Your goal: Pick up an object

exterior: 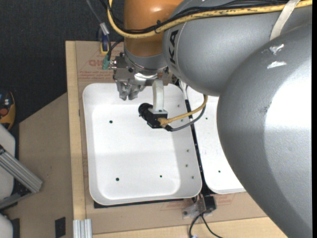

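While the gripper (128,91) hangs low over the far end of the left bin (99,182), I can't make out any loose object on that white floor; the pick target, if one is there, may be tucked under the arm, and from this angle I can't say where it sits. The tool points down near the bin's far rim, with a blurred cluster of grey metal parts at its tip, and whether it is open, closed or carrying anything I simply cannot tell. Just to its right a pale bracket drops from the wrist to a small black unit (150,115) that hovers over the bin floor, with a yellow cable (185,114) looping out of it toward the right. Above all that sits the orange band (151,9), glossy and round, and beyond it the big grey arm (257,93) fills the right side, covering most of the right bin (220,180). A few small dark dots mark the left bin's floor. Both bins rest on a tan board (74,133), and a small blue connector (104,37) stands at its far edge.
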Tool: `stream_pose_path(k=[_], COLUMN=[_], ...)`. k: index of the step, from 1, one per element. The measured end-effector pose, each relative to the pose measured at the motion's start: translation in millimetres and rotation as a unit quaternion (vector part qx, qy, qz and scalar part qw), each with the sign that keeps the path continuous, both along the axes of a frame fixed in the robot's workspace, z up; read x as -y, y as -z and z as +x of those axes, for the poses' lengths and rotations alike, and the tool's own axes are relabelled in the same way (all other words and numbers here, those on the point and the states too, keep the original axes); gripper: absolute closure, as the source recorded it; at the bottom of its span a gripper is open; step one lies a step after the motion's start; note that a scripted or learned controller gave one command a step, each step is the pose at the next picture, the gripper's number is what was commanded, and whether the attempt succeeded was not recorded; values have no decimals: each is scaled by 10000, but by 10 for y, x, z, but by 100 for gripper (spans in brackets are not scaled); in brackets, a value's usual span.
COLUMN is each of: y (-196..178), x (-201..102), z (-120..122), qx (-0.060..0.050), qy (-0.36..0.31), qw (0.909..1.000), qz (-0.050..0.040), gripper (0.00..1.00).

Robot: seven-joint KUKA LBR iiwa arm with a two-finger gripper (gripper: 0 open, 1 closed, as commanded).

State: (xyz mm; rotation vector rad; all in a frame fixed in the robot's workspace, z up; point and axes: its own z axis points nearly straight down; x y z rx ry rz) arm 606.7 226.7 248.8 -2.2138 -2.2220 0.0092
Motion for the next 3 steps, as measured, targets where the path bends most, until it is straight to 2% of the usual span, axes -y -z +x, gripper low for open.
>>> stream_pose_path(k=[1,2,3], y=[-828,18,-294], x=[327,8,76], z=[8,479,394], qx=[88,24,59], qy=[32,7,22], qw=[10000,10000,10000], qz=[13,-1,10], gripper=[100,100,100])
